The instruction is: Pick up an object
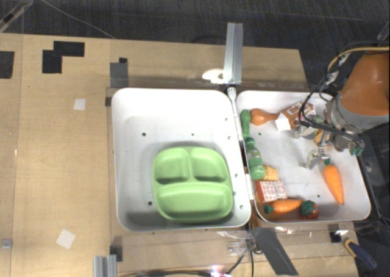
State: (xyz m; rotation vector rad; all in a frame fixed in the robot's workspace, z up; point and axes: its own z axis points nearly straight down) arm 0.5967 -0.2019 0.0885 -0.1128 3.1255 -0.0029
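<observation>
- Claw [318, 157] low in right bin [292, 175], just above top of carrot [333, 183]; whether it is apart or together cannot be told.
- Risk: carrot lies near bin wall; an off-centre closure would likely roll it away.
- Wrist cables could snag.

right bin [291, 216] centre floor – free | carrot [333, 184] blocks right side | toys [279, 199] crowd left wall – front corner
</observation>
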